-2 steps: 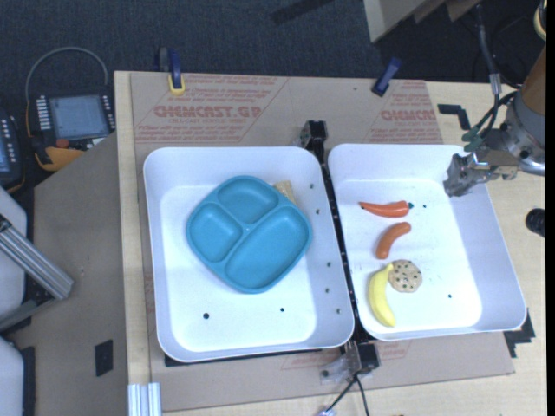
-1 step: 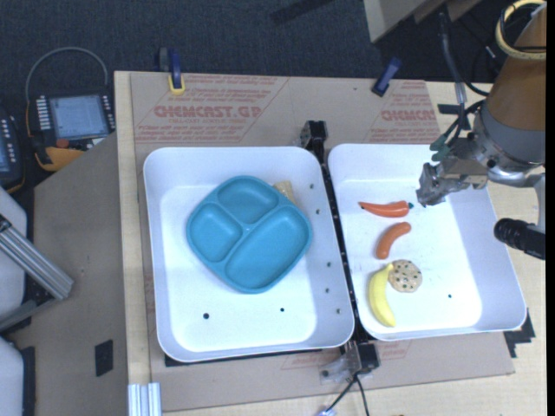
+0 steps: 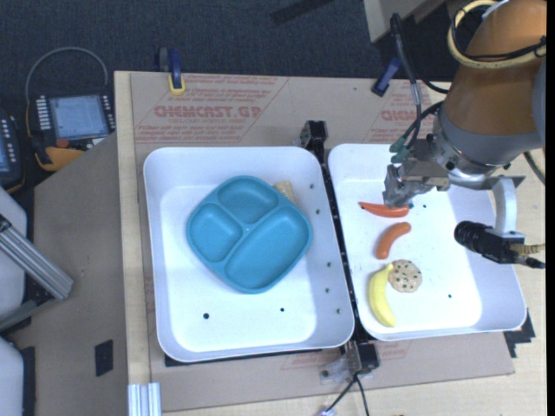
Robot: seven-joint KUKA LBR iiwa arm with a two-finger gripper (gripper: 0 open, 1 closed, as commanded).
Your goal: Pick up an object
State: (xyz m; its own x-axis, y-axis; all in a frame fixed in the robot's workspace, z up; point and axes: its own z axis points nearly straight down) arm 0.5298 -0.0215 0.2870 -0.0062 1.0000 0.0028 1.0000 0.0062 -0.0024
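Two bins: side by side on the tabletop (image 3: 130,232), both shallow, white and glossy with rounded corners.
Claw: the claw (image 3: 401,196) hangs low in the right bin (image 3: 468,310), right at the chili; whether it stands wide or narrow, I cannot tell from this angle.
Chili: a thin red chili pepper (image 3: 381,208), slightly curved, lies directly under the claw tip, touching or nearly so.
Sausage: an orange-red sausage (image 3: 391,239), smooth and rounded, sits just below the chili, tilted.
Cookie: a round, speckled chocolate-chip cookie (image 3: 404,276) rests against the banana.
Banana: a curved yellow banana (image 3: 381,296), plastic-looking, lies near the bin's front wall.
Arm: the grey arm with its orange band (image 3: 494,76) comes in from the right above the bin.
Left bin: the left bin (image 3: 173,319) holds a blue divided plate (image 3: 249,232), three compartments, smooth and matte, with a pale tan item (image 3: 285,190) peeking out at its far edge.
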